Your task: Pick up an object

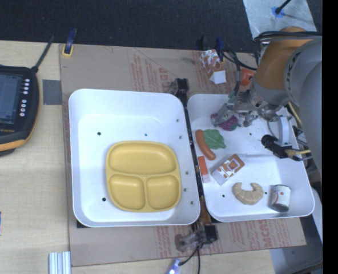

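Observation:
The right bin [294, 176] holds several small objects. A purple bunch-like item [226, 121] lies at its back left, and my gripper [237, 108] hangs right over it, touching or nearly touching its top. In front of that item lie a green leaf-shaped piece [216, 137] and an orange-red sausage [204, 145]. Nearer the front are a small brown and white carton [228, 169], a thin red and white tube [203, 169], a croissant [248, 192] and a small can [280, 198] on its side. The arm's grey and orange wrist [280, 61] covers the bin's back right corner.
The left bin [89, 119] bears a yellow three-part plate [143, 174]. A black cable or bracket [277, 147] on the arm hangs over the right bin's right side. A small carton [213, 63] sits behind the bins, and a tablet controller [6, 104] lies at the far left.

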Robot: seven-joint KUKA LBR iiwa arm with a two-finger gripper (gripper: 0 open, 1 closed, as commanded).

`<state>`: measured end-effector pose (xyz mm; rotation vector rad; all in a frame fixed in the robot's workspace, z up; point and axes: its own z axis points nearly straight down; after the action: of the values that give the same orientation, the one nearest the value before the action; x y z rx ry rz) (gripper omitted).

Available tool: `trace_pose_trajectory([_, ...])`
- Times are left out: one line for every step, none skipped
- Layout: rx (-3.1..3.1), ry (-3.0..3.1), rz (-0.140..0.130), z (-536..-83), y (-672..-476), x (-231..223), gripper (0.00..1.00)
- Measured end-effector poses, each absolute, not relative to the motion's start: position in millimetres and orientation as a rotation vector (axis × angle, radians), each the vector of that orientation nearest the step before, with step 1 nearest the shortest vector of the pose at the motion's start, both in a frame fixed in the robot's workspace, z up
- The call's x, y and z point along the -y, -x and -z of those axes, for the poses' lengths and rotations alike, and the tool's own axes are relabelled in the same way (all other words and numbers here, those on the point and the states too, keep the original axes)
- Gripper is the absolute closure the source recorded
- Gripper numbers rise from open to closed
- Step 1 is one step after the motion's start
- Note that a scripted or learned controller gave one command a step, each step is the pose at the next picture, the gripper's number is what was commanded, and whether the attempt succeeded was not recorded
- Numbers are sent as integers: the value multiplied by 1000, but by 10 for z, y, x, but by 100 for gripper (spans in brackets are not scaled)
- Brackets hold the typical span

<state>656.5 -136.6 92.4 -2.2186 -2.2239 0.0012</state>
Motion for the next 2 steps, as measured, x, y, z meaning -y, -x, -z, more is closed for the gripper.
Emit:
trace_pose_trajectory([2223, 2216, -3, -921, -6562, 1319, 0])
trace_pose_trajectory([2224, 2219, -1, -924, -6566, 1495, 0])
